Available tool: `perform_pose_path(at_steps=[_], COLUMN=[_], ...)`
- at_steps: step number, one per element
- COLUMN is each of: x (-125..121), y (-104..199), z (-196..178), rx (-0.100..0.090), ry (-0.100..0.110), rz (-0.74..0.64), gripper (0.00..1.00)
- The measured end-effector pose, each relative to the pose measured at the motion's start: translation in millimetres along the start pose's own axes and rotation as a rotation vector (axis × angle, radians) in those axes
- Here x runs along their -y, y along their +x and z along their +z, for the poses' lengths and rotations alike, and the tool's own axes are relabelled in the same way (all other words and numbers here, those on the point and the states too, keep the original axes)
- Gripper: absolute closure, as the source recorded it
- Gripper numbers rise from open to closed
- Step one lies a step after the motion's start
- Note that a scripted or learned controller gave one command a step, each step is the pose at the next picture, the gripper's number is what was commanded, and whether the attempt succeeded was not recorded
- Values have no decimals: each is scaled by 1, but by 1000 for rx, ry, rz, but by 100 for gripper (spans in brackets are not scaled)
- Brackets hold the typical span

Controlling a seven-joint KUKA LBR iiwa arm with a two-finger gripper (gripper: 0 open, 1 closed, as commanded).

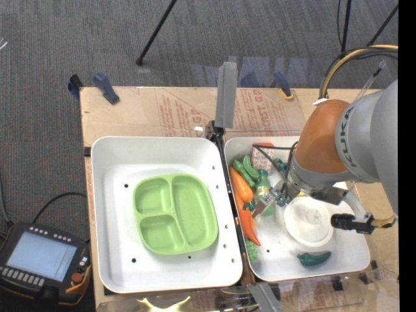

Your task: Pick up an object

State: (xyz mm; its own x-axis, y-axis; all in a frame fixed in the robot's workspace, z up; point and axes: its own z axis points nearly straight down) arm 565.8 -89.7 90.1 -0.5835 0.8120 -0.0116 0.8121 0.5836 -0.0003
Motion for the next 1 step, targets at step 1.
perform_pose_path(at_steps=[1], x=[-12], y=[-18], z=[3], rx=[-13], ry=[2], rz=[180], gripper=[0])
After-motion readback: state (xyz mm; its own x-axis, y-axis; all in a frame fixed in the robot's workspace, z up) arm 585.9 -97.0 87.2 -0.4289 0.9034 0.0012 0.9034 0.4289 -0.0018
